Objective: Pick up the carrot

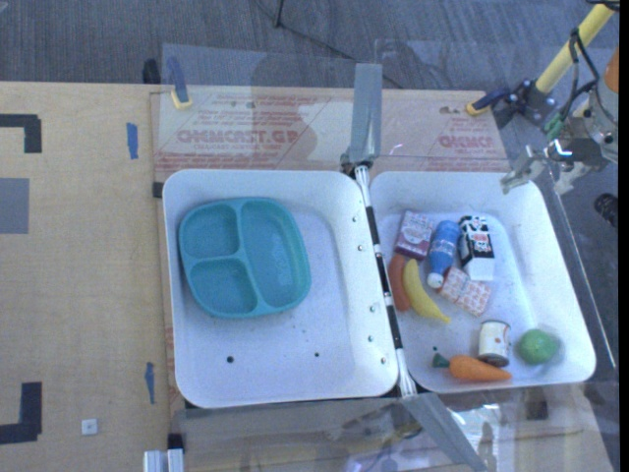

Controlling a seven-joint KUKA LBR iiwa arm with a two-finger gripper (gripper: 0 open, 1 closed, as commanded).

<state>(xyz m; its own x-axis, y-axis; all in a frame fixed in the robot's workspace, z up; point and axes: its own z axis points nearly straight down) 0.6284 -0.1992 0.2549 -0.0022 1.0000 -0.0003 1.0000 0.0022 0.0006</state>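
My two-finger gripper (550, 153) hangs over the right bin's far corner; whether it is open I cannot tell. The tapered orange carrot (475, 368) lies well nearer the camera, slightly leftward of it, long axis running left-right by the near rim.

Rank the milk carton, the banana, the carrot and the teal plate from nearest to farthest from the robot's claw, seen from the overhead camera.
The gripper is above the right bin's far right corner.
1. Milk carton: right bin, far part.
2. Banana: right bin, left of middle.
3. Carrot: right bin, near edge.
4. Teal plate: left bin.
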